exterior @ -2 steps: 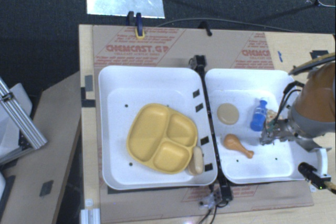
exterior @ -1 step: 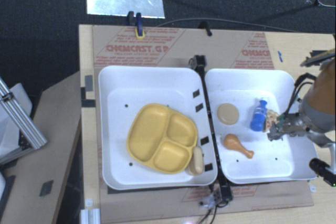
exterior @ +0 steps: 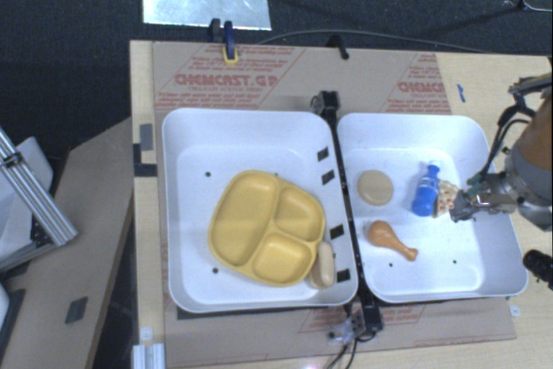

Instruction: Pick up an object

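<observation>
Nearest us, our end effector (exterior: 462,207), its state we cannot tell, sits beside a small speckled object (exterior: 446,198) and blue plastic bottle (exterior: 425,190) in the right white bin (exterior: 497,272), so we risk knocking the bottle over.

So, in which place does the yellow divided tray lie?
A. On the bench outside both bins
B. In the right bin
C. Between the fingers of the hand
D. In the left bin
D: the yellow divided tray rests on the floor of the left bin, while the right bin holds the blue bottle and the toy drumstick.
</observation>
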Robot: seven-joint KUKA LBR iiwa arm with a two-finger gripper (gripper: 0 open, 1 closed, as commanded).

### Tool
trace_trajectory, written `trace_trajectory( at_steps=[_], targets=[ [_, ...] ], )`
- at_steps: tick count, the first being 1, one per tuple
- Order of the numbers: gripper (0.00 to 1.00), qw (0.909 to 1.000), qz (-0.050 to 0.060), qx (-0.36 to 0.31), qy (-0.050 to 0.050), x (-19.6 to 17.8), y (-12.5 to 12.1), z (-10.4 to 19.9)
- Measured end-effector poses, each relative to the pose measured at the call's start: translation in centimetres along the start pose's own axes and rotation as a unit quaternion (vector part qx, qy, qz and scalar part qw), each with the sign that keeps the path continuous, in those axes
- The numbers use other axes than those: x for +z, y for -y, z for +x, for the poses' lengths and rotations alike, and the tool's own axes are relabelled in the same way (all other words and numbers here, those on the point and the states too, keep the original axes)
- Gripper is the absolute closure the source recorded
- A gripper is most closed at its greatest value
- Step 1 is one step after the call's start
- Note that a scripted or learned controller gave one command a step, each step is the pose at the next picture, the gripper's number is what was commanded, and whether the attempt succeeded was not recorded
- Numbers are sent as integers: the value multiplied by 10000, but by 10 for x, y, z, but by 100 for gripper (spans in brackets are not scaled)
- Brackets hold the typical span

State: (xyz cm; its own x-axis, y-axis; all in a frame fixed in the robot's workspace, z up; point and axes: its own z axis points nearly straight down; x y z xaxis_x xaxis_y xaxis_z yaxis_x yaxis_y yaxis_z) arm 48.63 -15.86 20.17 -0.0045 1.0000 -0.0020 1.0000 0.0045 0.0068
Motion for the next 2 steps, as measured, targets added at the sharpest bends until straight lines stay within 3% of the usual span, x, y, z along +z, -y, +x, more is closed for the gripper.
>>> trace_trajectory(
  at_steps=[1,2],
  targets=[
    [100,10000,1,6,3,-54,-3,-11],
    [100,10000,21,-16,-12,-42,-5,36]
  ],
)
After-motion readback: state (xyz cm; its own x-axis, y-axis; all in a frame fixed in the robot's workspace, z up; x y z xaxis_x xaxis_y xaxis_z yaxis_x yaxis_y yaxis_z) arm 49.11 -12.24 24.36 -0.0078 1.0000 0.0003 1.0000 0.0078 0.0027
